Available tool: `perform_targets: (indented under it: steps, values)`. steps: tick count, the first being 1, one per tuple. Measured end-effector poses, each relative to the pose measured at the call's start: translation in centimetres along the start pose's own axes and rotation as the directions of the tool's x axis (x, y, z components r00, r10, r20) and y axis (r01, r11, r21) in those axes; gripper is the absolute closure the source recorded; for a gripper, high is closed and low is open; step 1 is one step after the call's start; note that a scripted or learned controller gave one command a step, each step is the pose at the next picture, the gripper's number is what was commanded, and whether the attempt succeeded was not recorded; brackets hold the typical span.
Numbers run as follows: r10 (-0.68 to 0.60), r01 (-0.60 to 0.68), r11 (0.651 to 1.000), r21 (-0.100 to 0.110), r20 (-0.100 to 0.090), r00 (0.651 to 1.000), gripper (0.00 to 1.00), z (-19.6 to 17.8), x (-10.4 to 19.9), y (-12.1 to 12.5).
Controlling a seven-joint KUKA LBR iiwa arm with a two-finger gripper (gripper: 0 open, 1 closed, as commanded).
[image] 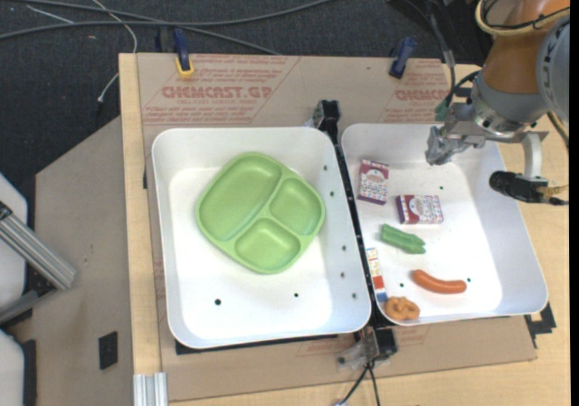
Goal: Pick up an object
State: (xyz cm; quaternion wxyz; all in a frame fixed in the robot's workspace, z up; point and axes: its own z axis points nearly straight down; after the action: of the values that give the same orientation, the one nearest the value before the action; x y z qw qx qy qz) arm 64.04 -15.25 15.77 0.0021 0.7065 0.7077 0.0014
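In the right bin (507,214), cartons (373,182) lie seemingly left of the hand (441,149).

Cardboard-topped bench (271,83) bears two white bins (181,305).

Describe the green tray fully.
The green tray is a light green divided plate, looks like matte plastic, rounded-square, with three compartments: one long and two smaller. It lies flat and right side up, turned diagonally, near the middle of the left bin. Nothing lies in it; it touches only the bin floor.
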Motion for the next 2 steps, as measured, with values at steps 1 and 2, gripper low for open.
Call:
perform_targets:
  steps: [1, 2]
  values:
    - [0.000, 0.000, 1.000, 0.001, 0.000, 1.000, 1.00, -5.7, -0.2, 1.1]
    - [0.000, 0.000, 1.000, 0.002, 0.000, 1.000, 1.00, -8.8, -0.2, 1.2]
